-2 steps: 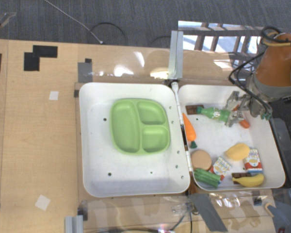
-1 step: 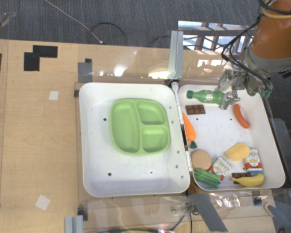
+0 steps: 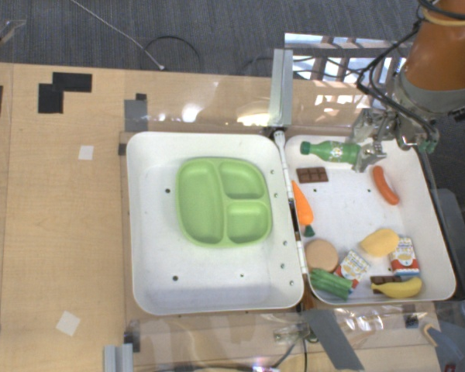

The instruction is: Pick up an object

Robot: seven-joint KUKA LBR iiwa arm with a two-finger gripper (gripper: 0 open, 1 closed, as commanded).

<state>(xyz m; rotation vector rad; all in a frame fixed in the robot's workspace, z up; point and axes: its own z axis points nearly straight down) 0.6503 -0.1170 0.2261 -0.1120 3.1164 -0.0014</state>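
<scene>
The tool (image 3: 370, 155) hangs over the far end of the right bin (image 3: 442, 231), right at the cap end of the green bottle (image 3: 329, 152) – I cannot tell if it is apart or together. The bottle lies flat near a brown chocolate bar (image 3: 311, 175) and a red sausage (image 3: 385, 185) – a green plate (image 3: 222, 201) sits in the left bin (image 3: 151, 270)
</scene>
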